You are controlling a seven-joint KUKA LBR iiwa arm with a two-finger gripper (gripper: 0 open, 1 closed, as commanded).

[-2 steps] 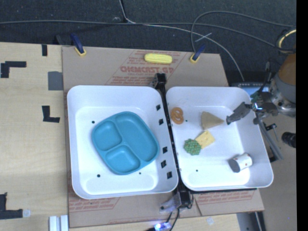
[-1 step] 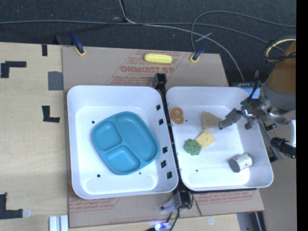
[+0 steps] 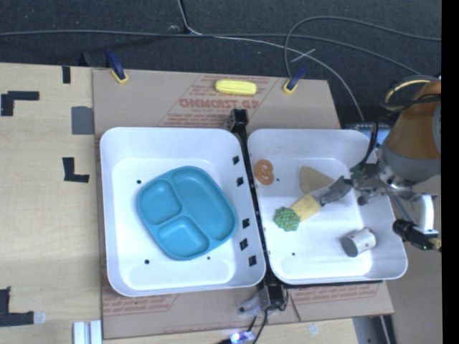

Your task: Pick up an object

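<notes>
In the right bin lie several objects: an orange pretzel, a tan wedge, a yellow piece with a green bushy end, and a grey cylinder. My gripper hangs low over the bin's right half, reaching in from the right. It is open, with nothing between its fingers. One finger points at the yellow end of the green-topped piece and ends just beside it and the tan wedge. The cylinder lies apart, below the gripper.
The left bin holds a blue divided plate. A yellow toy lies on the cardboard behind the bins, between two blue-and-yellow clamps. Cables run across the dark floor behind.
</notes>
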